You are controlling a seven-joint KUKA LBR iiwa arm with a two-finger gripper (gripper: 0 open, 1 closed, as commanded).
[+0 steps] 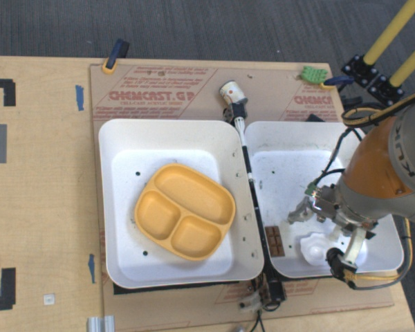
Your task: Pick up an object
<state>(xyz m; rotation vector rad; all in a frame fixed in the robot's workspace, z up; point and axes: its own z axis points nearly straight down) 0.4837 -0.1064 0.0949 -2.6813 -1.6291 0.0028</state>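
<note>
End effector [317, 221] over white object [312, 246], brown block [274, 240], yellow tray [185, 211]

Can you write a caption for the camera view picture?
Yellow divided plate in the left bin; arm's gripper over the right bin.

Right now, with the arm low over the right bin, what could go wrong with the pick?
1. The white object lies near the right bin's front edge, partly under the gripper; a grasp may slip.
2. The small brown block sits against the left wall, hard to close around.
3. The yellow divided tray looks too wide to grip.
</note>
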